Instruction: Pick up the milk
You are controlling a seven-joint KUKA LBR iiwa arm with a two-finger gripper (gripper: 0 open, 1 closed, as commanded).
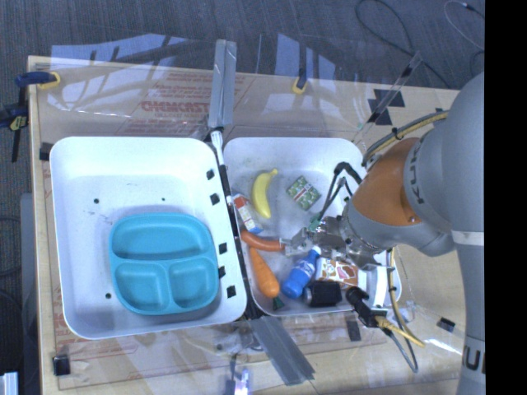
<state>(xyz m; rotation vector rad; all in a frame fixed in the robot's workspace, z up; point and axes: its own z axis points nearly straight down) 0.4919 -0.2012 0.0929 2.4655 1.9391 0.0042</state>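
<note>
- Blue plastic milk bottle (300,275) lies in the right white bin (247,156), long axis slanting from lower left to upper right.
- Gripper (319,235) hovers at its upper end — finger state cannot be told; wrist hides the bottle's top.

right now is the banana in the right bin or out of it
In. The banana lies on the floor of the right bin, near its back, apart from the carrot.

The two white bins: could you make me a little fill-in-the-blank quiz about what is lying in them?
1. The blue divided tray lies in the ___ bin.
2. The fruit lying in the right bin is a yellow ___.
3. The tray has ___ compartments.
4. The band above the arm's wrist is coloured ___.

Missing words: left; banana; three; orange.
</note>
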